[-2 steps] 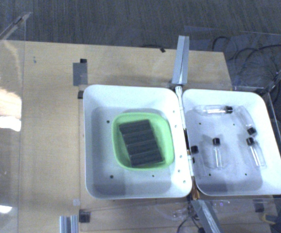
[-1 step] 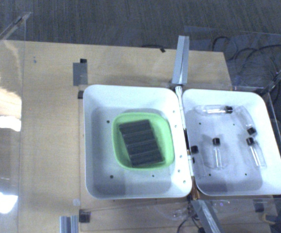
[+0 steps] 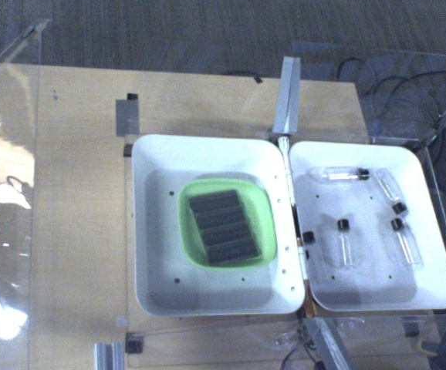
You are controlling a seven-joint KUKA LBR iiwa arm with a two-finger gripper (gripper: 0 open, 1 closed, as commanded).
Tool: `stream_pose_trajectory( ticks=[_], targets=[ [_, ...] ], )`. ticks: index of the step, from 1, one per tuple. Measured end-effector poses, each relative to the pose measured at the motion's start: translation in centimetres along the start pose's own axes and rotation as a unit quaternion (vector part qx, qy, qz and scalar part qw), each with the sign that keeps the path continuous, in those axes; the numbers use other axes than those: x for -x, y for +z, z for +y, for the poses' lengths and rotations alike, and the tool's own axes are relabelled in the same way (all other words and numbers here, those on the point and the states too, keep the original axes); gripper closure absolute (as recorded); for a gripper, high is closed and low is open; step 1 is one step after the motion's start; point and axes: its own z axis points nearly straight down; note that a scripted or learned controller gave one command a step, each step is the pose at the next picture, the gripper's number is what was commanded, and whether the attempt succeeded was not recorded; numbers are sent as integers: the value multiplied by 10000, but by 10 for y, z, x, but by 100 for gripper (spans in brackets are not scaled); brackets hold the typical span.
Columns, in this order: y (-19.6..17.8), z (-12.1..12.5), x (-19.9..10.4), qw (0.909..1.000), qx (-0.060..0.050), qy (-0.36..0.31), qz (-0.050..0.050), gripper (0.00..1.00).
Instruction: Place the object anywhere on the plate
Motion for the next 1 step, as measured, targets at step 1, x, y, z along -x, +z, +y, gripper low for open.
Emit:
stream_pose_trajectory(
  ticks=[1],
  targets=[
    [0, 3, 2, 9980, 0, 630, -3, 0]
  ],
)
